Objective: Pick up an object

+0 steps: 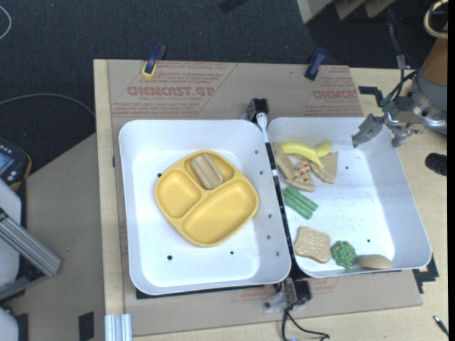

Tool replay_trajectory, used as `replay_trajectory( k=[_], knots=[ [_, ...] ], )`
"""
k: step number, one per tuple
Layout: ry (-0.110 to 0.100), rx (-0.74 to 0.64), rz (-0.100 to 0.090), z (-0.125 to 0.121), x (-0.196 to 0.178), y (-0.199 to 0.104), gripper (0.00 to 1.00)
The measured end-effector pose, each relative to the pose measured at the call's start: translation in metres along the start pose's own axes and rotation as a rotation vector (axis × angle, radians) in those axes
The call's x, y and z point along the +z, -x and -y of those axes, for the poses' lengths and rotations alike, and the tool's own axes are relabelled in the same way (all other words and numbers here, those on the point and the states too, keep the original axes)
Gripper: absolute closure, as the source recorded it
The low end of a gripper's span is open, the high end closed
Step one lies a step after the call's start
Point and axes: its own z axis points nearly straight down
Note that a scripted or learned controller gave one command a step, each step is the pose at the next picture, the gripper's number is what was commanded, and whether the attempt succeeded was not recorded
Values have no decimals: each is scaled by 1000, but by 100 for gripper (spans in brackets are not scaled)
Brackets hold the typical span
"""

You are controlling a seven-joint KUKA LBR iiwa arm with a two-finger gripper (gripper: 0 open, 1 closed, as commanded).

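Note:
My gripper point(380, 131) hangs over the far right rim of the right bin point(387, 197), its two grey fingers spread apart with nothing between them. In that bin lie a yellow banana point(304, 150), a pizza slice point(301, 175), a tan wedge point(328, 168), green beans point(299, 202), a cracker-like bread slice point(312, 244), broccoli point(344, 253) and a small bread roll point(375, 262). All of them lie left of and nearer than the gripper.
The left bin point(142, 190) holds a yellow divided plate point(213, 215) with a sausage-like piece point(207, 170) in its far compartment. Clamps point(151, 60) sit at the bench's far edge. The arm's wrist point(434, 91) stands at the right.

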Motion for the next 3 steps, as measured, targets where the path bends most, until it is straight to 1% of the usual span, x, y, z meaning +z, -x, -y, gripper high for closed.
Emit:
replay_trajectory(
  k=[1,2,3],
  knots=[
    [6,0,1,54,-74,-20,0],
    [10,1,3,72,106,-95,0],
    [10,3,3,73,98,-96,100]
  ],
)
